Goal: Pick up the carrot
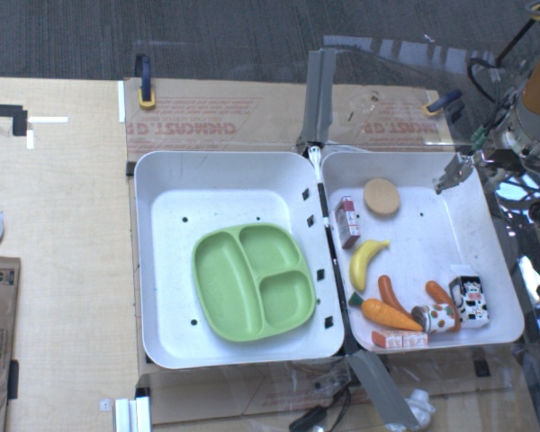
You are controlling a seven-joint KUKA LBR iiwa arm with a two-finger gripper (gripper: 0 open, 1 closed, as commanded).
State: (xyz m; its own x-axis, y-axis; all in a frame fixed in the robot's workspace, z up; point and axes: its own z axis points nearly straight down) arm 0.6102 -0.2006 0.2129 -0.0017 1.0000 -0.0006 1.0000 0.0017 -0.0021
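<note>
the orange plastic carrot with a green stub end is found in the right white bin, down at the near edge, just beside the bin's left wall. its long axis is laid at a slant, the fat end pointed left toward the divider and the thin tip pointed right, almost touching a small grey-and-red toy piece. a red sausage-shaped toy is parked just behind it, and a yellow plastic banana a bit further back.

the gripper is seen up at the far right corner of that same bin, well apart from the carrot. so the carrot is placed diagonally away from it: toward the near edge and to the left in the picture. nothing is seen gripped or touched by it; how wide it's spread can't be told, since it's too small and blurry.

probably a long diagonal reach is needed, plus a wrist turn so the carrot gets pinched across its narrow width.
</note>
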